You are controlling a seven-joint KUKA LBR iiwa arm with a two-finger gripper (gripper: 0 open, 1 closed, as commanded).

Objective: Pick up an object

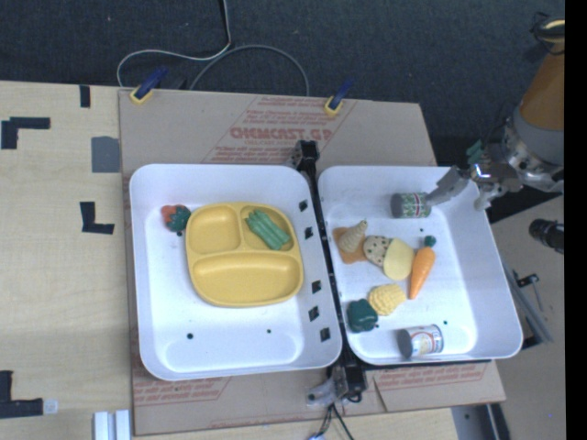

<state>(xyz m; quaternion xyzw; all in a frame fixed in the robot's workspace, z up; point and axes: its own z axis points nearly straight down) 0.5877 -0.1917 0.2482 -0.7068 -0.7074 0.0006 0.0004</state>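
Two white bins are seen side by side on a cardboard sheet (pixel 275 131). The left bin (pixel 156 337) is occupied by a yellow divided plate (pixel 240 269), with a green pea pod (pixel 268 228) laid in its upper right compartment. A small red and green toy, possibly a strawberry (pixel 173 215), is placed just beside the plate's upper left edge.

The pickable objects are gathered in the right bin (pixel 477 282). A grey-green can (pixel 410 205) is laid on its side near the top. Below it a cluster is formed by a tan pastry-like piece (pixel 350 239), a spotted pale item (pixel 376 247), a pale yellow lemon (pixel 398 259), a carrot (pixel 421 269), a corn cob (pixel 386 298) and a dark green vegetable (pixel 361 315). A red and white can (pixel 422 341) is laid near the bottom wall.

The gripper (pixel 459 181) is positioned over the right bin's upper right corner, just right of the grey-green can. Its fingers are too blurred for open or closed to be told, and nothing is seen between them.
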